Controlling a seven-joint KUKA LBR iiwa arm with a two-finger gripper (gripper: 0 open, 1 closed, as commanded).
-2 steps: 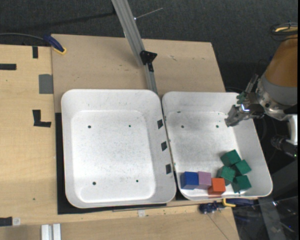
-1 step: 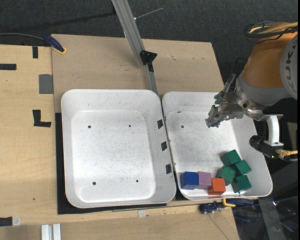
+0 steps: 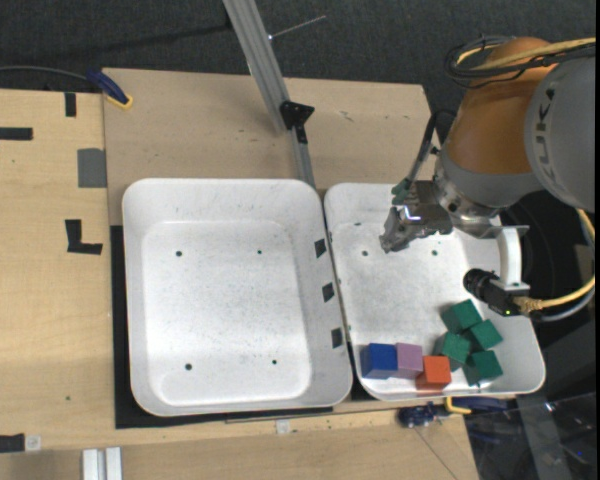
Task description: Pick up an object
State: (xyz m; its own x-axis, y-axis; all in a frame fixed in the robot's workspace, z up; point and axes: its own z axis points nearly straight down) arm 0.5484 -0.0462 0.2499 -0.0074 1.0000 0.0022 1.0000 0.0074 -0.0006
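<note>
My gripper (image 3: pixel 398 236) hangs over the upper part of the right bin (image 3: pixel 380 298), its dark fingers pointing down and left, and nothing shows between them. Along the bin's near edge lie a blue block (image 3: pixel 380 358), a pale purple block (image 3: pixel 409 357) and an orange block (image 3: pixel 436 370) in a row. To their right, several green blocks (image 3: pixel 470 338) cluster in the near right corner. All the blocks lie well below the gripper in the camera view.
The left bin (image 3: pixel 220 293) stands beside the right one, their rims touching. A slanted metal pole (image 3: pixel 265 58) crosses the bench at the back. A black fixture with a yellow cable (image 3: pixel 500 296) hangs by the right bin's edge.
</note>
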